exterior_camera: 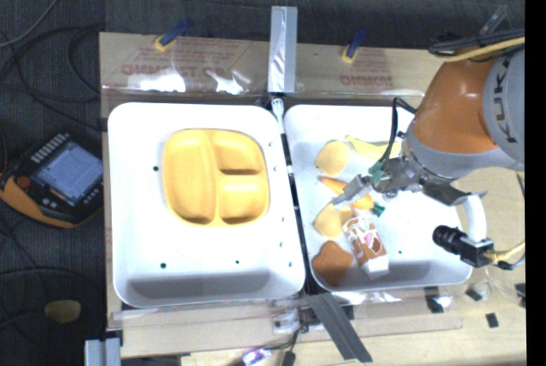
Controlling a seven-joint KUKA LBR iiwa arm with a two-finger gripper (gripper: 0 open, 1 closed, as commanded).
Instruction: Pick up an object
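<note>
The hand (357, 189) is seen low inside the right bin (426, 266), reached in from the worktop's right edge, and its thin metal fingers (345, 192) are spread apart with nothing lodged between them; it is released, not yet grasping. Several small things are clustered in the half of the right bin that adjoins the left bin (136, 270): a pale yellow piece (333, 156) toward the far edge, an orange wedge (334, 183) just beside the fingertips, a second yellow piece (328, 222) below them, a small printed packet (365, 243) and a brown rounded piece (331, 260) near the bin's near edge. The orange wedge is judged the likeliest target, since it lies closest to the fingertips. Its long axis is seen running roughly from the divider between the bins toward the right edge, tilted slightly toward the near edge, with its narrow end pointing at the hand. For a sound grasp, the fingers would best be set across the short axis of the wedge, lowered until the bin floor is almost met, and closed squarely so that the neighbouring yellow pieces are not pinched along with it. A yellow divided tray (217, 175) is held in the left bin, well apart from the work.
</note>
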